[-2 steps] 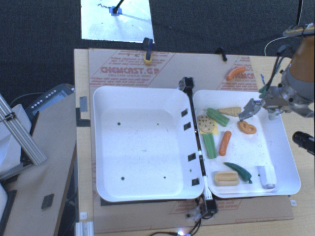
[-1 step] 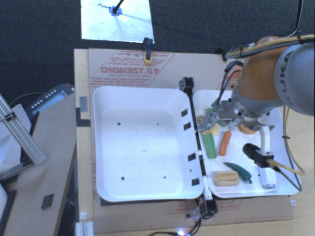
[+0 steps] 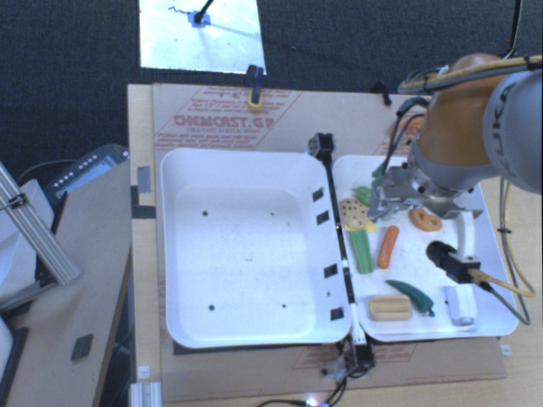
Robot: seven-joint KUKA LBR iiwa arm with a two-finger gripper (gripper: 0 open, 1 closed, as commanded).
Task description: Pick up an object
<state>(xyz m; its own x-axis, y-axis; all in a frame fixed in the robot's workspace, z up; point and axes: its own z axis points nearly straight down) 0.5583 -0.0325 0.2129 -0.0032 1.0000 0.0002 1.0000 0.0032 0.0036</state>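
Nearest the camera, by the front rim of the right-hand shallow white plastic bin (image 3: 407,261), lay a tan, bread-like block (image 3: 390,308). A dark green curved pepper pod (image 3: 413,295) sat just behind it, and a small whitish, glossy piece (image 3: 461,305) lay to the right. Further back in the same bin, a smooth orange-red sausage shape (image 3: 388,247) rested beside a long pale green stick (image 3: 361,248), both pointing roughly front to back. Behind these were a round beige biscuit with dark dots (image 3: 355,214) close to the bin's left wall and an orange-brown ring-shaped pastry (image 3: 425,220) to the right.

The gripper (image 3: 382,207) hung low between the biscuit and the pastry, over the far left part of this bin and next to a small green piece (image 3: 365,195). Whether it was spread or closed could not be told, and nothing could be seen held in it. The grey arm with its orange band (image 3: 484,134) rose from it toward the right.

The left-hand white bin (image 3: 246,253) had a smooth floor with a few dark specks. Beyond both bins, a pale sheet with red print (image 3: 225,119) lay flat on the wooden tabletop (image 3: 140,125).
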